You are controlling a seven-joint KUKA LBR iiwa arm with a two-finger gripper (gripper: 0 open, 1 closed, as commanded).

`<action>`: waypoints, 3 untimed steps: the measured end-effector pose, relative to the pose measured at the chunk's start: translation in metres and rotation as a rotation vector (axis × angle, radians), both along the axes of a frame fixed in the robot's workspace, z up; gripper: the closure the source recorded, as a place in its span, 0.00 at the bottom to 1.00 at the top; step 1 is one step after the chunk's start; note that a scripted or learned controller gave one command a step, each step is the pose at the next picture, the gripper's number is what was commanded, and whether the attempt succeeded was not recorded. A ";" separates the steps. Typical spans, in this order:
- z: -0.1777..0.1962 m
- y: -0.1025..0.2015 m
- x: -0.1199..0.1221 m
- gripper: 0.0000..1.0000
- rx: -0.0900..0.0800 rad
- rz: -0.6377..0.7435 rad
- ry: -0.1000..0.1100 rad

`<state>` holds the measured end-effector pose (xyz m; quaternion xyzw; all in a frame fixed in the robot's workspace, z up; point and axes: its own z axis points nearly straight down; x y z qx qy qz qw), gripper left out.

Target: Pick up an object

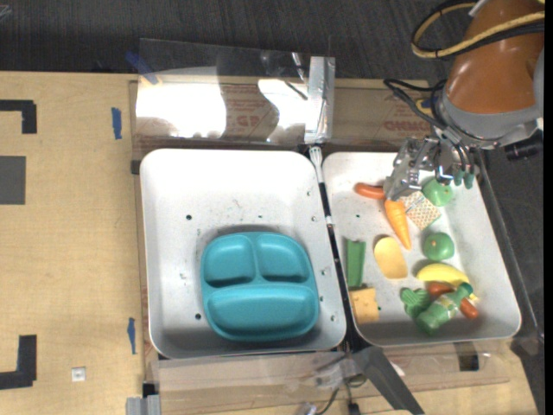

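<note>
Nearest the camera, at the bottom edge of the view, a teal divided tray [257, 285] rests in the left white bin [164, 232], filling much of its lower half; it has two small compartments on the far side and one long one on the near side. Behind this bin a sheet of clear plastic [225, 102] stands up, catching glare.

Moving right across the divider, the right white bin [501, 266] holds a scatter of toy food. Against its left wall lies a green strip-shaped piece [355, 262], and just below that a small yellow cheese-like block [365, 304]. Next comes a pale yellow rounded piece [390, 258], with an orange carrot [397, 220] above it, pointing down and to the right. A second orange-red piece [370, 191] lies near the top of the bin, just left of the gripper.

The gripper [413, 173] hangs over the upper part of the right bin, close above the carrot's top end. Its metal fingers are tangled visually with the items below, so whether they are parted or closed cannot be told, and nothing can be seen between them.

Further right sit a green round fruit [439, 246], another green piece [438, 192] beside the gripper, a yellow banana [441, 274], and a green and orange cluster [436, 305] at the lower right. The arm's orange band [494, 67] sits at the top right.
</note>
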<state>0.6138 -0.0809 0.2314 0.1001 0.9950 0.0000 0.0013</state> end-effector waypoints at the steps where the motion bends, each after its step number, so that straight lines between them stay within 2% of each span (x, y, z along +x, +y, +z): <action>1: 0.054 0.020 0.002 1.00 -0.001 0.059 -0.011; 2: 0.079 0.017 0.035 1.00 -0.001 0.102 -0.008; 3: -0.009 0.015 0.023 1.00 0.001 0.131 0.007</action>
